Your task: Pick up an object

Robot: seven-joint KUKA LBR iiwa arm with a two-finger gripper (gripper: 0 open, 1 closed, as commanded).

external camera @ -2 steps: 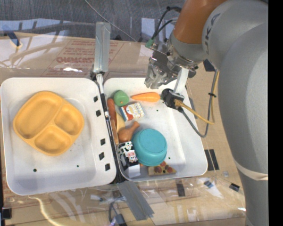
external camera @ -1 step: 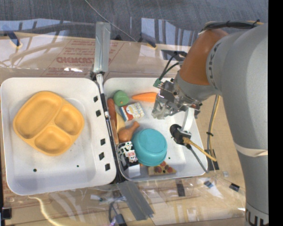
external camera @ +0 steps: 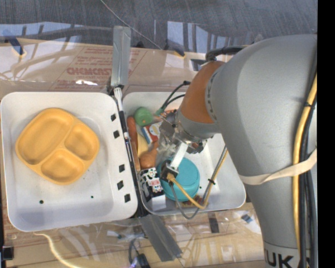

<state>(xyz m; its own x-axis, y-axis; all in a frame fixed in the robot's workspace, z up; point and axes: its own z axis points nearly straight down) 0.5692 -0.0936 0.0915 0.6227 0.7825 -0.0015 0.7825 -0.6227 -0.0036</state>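
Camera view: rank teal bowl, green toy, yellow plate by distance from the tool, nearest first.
1. Teal bowl, in the right bin, right beside the tool.
2. Green toy, same bin, far left corner.
3. Yellow plate, in the left bin.

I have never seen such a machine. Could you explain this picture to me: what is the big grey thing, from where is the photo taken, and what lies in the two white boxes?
The grey thing is a robot arm, reaching in from the right. One fixed camera looks down from above. The left bin holds a yellow divided plate. The right bin is crowded: a teal bowl, a green thing, an orange stick-shaped thing and more. The gripper hangs low over that clutter; whether it holds anything cannot be seen.
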